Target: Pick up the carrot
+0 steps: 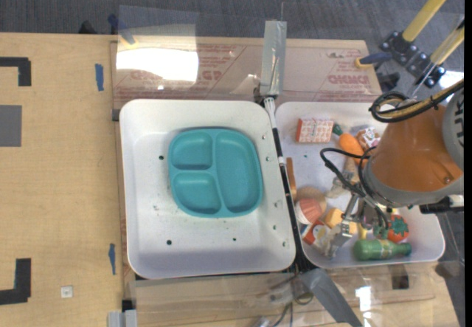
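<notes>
1. The worktop (51, 193) is a pale wooden surface, with black angular markings and short blue tape strips along its left part.
2. The left bin (140, 244) sits beside the right bin, their inner rims touching at a dark central divider. A sheet of clear plastic and printed cardboard lies behind both bins.
3. A teal divided plate (216, 171) lies flat in the middle of the left bin, three compartments facing up, well apart from every wall.
4. The right bin (429, 244) holds a cluster of toy food items.
5. A small red-and-white printed box (315, 129) lies near the back wall of the right bin.
6. A peach-coloured round item (312, 208) lies near the left wall of the right bin, below the box.
7. The carrot (351, 144) is an orange piece lying in the back half of the right bin, just to the right of the box and partly hidden by the arm's body and its black cables.
8. The gripper (343, 233) hangs low over the front part of the right bin, among small items there; the carrot is not between its fingers, and how far the fingers are apart cannot be told.
9. A green item (380, 249) lies near the front wall, just to the right of the gripper.
10. The arm (413, 152), with its orange band, covers the right side of the right bin.
</notes>
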Robot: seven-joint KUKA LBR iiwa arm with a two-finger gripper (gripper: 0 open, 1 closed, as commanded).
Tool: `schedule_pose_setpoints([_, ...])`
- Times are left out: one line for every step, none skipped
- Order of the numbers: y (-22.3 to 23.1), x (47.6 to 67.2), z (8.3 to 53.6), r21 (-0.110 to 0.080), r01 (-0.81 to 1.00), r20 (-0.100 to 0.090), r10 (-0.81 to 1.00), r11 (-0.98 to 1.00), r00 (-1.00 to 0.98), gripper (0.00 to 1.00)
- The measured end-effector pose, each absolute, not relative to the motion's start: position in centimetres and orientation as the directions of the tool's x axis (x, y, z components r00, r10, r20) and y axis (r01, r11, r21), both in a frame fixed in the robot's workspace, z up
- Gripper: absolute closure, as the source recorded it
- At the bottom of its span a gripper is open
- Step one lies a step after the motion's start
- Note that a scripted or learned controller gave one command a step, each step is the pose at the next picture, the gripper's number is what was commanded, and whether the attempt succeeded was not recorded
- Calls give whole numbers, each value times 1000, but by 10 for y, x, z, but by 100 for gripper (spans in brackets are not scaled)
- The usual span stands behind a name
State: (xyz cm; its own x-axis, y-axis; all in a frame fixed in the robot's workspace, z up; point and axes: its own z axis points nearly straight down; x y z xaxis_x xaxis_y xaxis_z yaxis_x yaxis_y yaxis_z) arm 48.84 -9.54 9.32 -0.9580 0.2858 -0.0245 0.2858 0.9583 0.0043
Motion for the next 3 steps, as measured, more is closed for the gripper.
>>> schedule_pose_setpoints([-101, 488, 92, 9, 273, -19, 273, 962, -962, 0])
schedule_pose_setpoints([-96, 487, 92, 1, 253, -21, 253, 967, -967, 0])
schedule_pose_setpoints([-111, 588, 173, 1, 183, -9, 183, 983, -983, 0])
